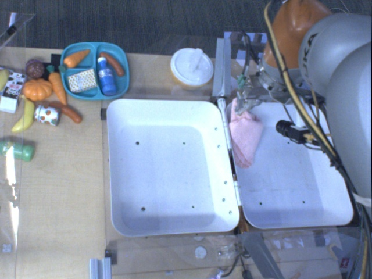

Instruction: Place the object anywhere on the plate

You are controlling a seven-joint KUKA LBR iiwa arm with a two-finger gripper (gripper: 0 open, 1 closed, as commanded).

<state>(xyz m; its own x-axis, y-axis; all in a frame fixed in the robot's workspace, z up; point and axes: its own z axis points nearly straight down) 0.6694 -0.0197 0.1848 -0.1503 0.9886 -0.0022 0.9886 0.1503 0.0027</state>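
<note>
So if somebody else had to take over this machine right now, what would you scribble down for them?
Gripper: at the far left corner of the right bin, with the pink cloth hanging from its fingers.
Plate: the blue divided plate sits on the bench beyond the left bin, already holding toy food.
Done: cloth appears lifted.
Left: carry the cloth across and set it on the plate.

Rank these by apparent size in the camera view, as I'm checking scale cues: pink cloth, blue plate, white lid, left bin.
Largest to smallest:
1. left bin
2. blue plate
3. pink cloth and white lid, too close to rank. The cloth hangs at the gripper, perhaps nearer the camera, so it may look bigger.
</note>
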